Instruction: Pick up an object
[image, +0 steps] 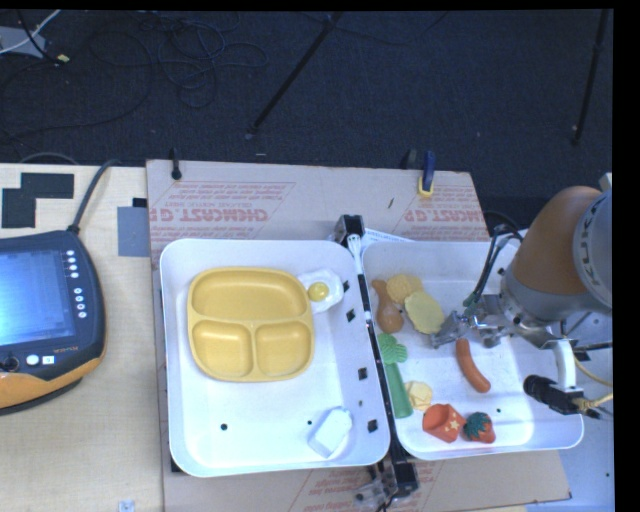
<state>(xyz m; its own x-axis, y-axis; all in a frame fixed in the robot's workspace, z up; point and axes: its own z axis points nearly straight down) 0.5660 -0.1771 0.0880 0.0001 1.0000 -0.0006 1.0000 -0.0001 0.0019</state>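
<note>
We see the end effector (452, 332) low in the right bin (560, 435), just beside the red sausage (472, 366) and the pale yellow-green piece (424, 312); we cannot tell its state. Left of the sausage lie a green vegetable (397, 378) and a red pepper (443, 422). The yellow divided tray (250, 322) sits in the left bin (200, 440).

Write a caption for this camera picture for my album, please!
Robot tool hovers over toy food in the right bin, near a sausage; yellow tray sits left.
</note>
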